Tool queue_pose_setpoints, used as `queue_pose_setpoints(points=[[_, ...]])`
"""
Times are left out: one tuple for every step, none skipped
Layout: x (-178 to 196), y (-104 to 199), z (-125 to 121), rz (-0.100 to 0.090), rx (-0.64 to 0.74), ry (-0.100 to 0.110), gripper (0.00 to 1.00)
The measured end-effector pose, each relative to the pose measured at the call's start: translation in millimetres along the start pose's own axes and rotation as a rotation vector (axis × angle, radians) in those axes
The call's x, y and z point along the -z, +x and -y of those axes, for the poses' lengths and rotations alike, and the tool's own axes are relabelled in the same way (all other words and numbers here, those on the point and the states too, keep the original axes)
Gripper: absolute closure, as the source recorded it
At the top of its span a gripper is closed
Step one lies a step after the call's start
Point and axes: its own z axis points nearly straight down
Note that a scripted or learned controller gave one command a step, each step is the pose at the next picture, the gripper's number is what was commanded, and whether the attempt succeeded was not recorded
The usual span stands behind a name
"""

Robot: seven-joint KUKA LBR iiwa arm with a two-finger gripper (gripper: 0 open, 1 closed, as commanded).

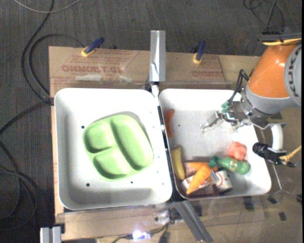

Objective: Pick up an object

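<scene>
— What's on the surface (91, 67)?

— Two white bins. The left bin (71, 135) holds a smooth green sectioned plate (118, 146). The grey arm (273, 80) hangs over the right bin (192, 110), its hand (220, 119) low, metal fingers spread apart, nothing between them.

— And the pickings?

— Heaped at the near edge: a tapered orange carrot (198, 179) lying slantwise, tip toward the front-left corner, a yellow banana (178, 163), a green bottle (234, 165), a pink lump (237, 149).

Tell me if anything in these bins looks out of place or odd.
Mostly tidy. The one oddity: a thin orange-red piece lies against the right bin's left wall, apart from the toy food heaped along the near edge. The green divided plate sits skewed in the left bin.
</scene>
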Motion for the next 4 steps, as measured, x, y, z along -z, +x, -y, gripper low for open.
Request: queue_pose_setpoints(points=[[-32.7, -46.6, -3.8, 0.000, -0.083, 0.001, 0.00], [-96.8, -34.1, 64.4, 0.004, -0.018, -0.014, 0.00], [-86.8, -35.2, 63.0, 0.007, -0.019, -0.019, 1.00], [-86.9, -34.9, 63.1, 0.006, -0.018, -0.018, 0.00]])
